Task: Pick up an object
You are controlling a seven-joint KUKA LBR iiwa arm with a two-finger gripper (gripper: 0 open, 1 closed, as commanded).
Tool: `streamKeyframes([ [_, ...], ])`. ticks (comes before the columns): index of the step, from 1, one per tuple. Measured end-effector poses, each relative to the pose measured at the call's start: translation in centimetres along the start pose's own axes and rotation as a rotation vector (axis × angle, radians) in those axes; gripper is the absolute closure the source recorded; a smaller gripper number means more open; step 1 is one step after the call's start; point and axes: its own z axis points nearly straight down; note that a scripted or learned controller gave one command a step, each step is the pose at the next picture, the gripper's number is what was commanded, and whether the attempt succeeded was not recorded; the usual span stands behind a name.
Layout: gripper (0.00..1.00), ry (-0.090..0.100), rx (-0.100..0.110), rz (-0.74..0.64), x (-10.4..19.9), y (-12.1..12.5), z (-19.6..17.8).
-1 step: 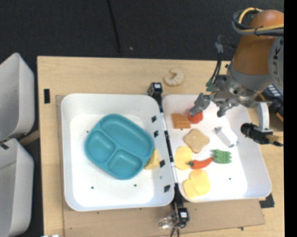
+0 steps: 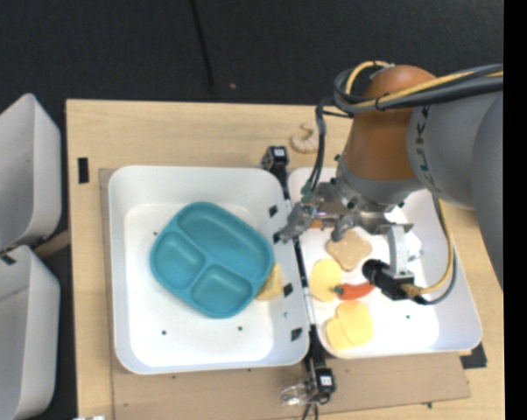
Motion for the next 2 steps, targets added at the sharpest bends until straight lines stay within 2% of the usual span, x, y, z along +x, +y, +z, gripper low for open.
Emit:
streamKeyframes([
  [1, 1.0, -0.005, -0.003, 0.012, -0.7, 0.2, -1.0],
  [2, 1.0, -0.002, -0.017, -0.001, 6.1, 0.0, -11.3],
])
